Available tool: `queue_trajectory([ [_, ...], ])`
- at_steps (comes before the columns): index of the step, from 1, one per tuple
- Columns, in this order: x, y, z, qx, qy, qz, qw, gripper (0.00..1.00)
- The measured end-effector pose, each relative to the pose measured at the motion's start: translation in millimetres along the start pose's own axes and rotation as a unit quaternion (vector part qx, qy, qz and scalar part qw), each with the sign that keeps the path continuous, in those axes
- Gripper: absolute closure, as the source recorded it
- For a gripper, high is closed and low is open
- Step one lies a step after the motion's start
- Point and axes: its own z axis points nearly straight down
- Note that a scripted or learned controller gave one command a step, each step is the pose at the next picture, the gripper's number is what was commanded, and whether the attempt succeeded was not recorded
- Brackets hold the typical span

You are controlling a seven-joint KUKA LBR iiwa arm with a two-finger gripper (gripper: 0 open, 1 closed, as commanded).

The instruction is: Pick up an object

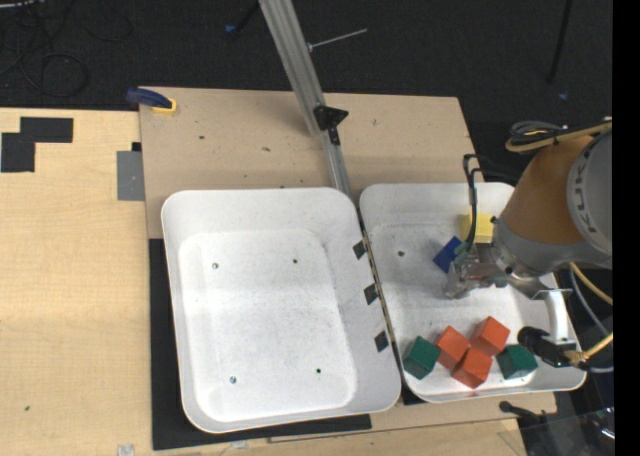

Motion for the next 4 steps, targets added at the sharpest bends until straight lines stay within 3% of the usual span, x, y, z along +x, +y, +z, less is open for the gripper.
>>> queue_trajectory([
  [1,1.6,1.5,-42.2,-0.003,-0.001,-0.005,1.0000,1.00],
  [3,-6.1,2.6,-165.7,-0.004,-0.002,-0.007,1.0000,1.00],
  [4,50.4,-0.6,-168.1,-0.001,0.000,-0.009,1.0000,1.00],
])
